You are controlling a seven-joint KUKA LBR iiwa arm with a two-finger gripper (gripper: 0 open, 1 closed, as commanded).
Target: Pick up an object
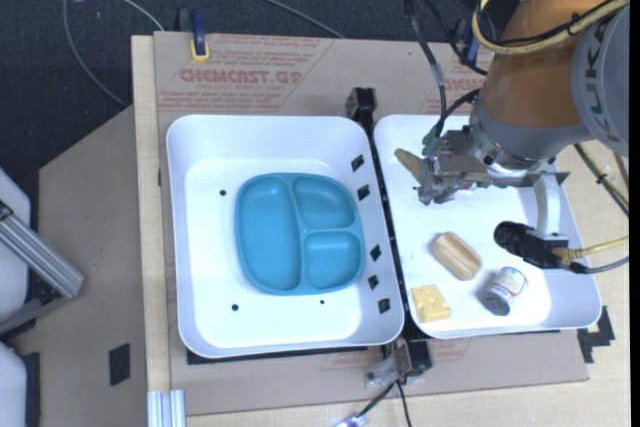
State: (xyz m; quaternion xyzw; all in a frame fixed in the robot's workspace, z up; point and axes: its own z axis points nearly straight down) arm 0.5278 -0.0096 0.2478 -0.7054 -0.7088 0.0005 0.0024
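Observation:
My gripper (pixel 437 185) hangs over the upper left part of the right bin (pixel 570 315), under the grey and orange arm. Three small things lie in that bin, below the gripper and apart from it. A tan bread roll (pixel 456 255) lies in the middle. Near the front left corner sits a yellow cheese wedge (pixel 430 302). A small silver can (pixel 503 289) rests on its side to the right of the roll. Nothing can be seen held in the gripper.
The left bin (pixel 200 165) holds a blue divided plate (pixel 298 232). A black divider with clips (pixel 375 215) runs between the bins. Cardboard (pixel 240 75) lies under both bins, with a blue-and-yellow clamp (pixel 199 35) at its far edge.

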